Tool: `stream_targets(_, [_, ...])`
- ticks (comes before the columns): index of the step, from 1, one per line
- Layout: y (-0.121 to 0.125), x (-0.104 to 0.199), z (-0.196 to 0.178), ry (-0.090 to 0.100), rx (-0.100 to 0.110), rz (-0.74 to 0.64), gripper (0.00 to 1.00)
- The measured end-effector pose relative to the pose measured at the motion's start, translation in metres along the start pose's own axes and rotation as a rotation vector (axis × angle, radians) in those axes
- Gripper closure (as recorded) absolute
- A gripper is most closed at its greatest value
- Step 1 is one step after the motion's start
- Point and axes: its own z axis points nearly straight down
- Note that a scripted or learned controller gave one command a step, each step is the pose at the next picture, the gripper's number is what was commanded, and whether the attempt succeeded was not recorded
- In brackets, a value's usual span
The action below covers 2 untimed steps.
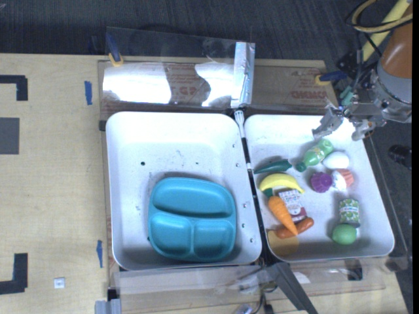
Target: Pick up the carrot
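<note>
Orange carrot (pixel 282 215) lies in right bin (pixel 383 237), well below-left of gripper (pixel 344 124) | beside banana (pixel 281 182) | gripper: fingers spread open, holding nothing, over bin's upper-right corner

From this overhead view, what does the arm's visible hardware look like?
An orange band sits above a grey wrist. The gripper is metallic grey with two fingers. Black and yellow cables loop above it.
</note>
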Motion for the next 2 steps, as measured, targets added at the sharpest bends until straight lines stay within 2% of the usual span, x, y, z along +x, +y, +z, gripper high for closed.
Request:
stream_targets(1, [-0.071, 0.064, 0.099, 0.001, 0.006, -0.030, 0.00])
stream_targets(2, [-0.105, 0.082, 0.097, 0.001, 0.002, -0.308, 0.00])
